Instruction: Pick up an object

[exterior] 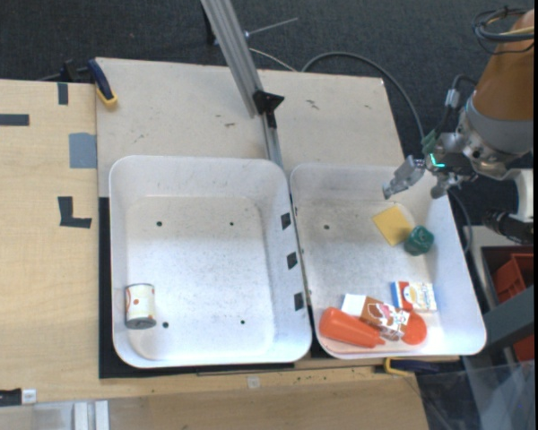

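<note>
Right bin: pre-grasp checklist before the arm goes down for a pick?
1. Gripper carries nothing: ok, nothing between the fingers.
2. Fingers spread for a grasp: ok, they look apart.
3. Target close by: ok, yellow block lies just below the gripper in the view.
4. Block free of neighbours: not ok, green piece sits right beside it.
5. Room from the bin wall: ok, the block lies inward.
6. Height above the block: cannot tell.

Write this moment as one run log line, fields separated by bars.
gripper: open, holds nothing, above right bin far edge | nearest: yellow block, green object | left bin: small can | pick: not yet done
</note>
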Controlling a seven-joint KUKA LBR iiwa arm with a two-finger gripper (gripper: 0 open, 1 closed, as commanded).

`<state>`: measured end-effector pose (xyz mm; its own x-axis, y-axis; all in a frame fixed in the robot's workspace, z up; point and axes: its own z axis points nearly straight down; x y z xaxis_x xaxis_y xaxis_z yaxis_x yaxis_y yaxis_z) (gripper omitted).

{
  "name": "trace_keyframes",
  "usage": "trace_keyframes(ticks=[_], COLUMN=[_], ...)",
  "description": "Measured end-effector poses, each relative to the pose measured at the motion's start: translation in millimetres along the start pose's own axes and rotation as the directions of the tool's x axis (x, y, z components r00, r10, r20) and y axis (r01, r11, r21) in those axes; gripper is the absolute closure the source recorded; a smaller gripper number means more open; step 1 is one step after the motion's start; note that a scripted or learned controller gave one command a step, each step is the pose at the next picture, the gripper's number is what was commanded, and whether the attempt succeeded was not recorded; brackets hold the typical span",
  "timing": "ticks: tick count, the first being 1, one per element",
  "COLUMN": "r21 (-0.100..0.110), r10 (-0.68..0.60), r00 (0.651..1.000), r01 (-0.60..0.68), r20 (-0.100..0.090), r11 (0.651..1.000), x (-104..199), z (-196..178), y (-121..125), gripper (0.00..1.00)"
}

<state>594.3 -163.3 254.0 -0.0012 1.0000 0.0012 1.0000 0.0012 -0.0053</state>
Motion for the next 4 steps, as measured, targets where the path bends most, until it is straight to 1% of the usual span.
trace_keyframes(ticks=[1,2,3,4], r21=[-0.004,0.002,0.003,-0.005], r10=[-0.001,0.001,0.0,0.0], r00=[1.0,1.0,1.0,1.0], r01=[0.001,-0.001,0.0,0.0], r20=[0.001,0.001,0.001,0.003], r11=[1.0,1.0,1.0,1.0], x=[0,1,2,2], z=[-2,50,115,167], y=[1,-10,-13,-13], gripper=[0.0,0.0,0.0,0.0])
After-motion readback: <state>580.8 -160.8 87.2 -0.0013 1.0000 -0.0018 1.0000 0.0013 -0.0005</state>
